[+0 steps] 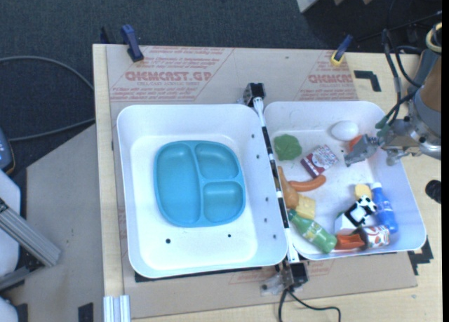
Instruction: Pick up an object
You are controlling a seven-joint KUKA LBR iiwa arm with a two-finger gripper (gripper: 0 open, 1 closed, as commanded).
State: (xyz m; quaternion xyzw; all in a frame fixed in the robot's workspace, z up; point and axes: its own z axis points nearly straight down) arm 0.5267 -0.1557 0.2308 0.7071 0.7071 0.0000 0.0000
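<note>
Gripper [359, 149] low near right bin's [410, 201] far-right edge beside white egg [344, 130], finger state indiscernible, nothing visibly grasped; pick apparently not yet made.

1. The left white bin [133, 173] looks like smooth, slightly glossy plastic; the right bin [410, 201] beside it looks alike.
2. The blue divided plate [200, 182] inside the left bin is smooth matt plastic.
3. The bench board [210, 75] behind the left bin looks like matt brown paper-faced sheet with red print.
4. The green bottle [313, 232], right of the left bin, is shiny plastic.
5. The white egg [344, 130] looks smooth.
</note>
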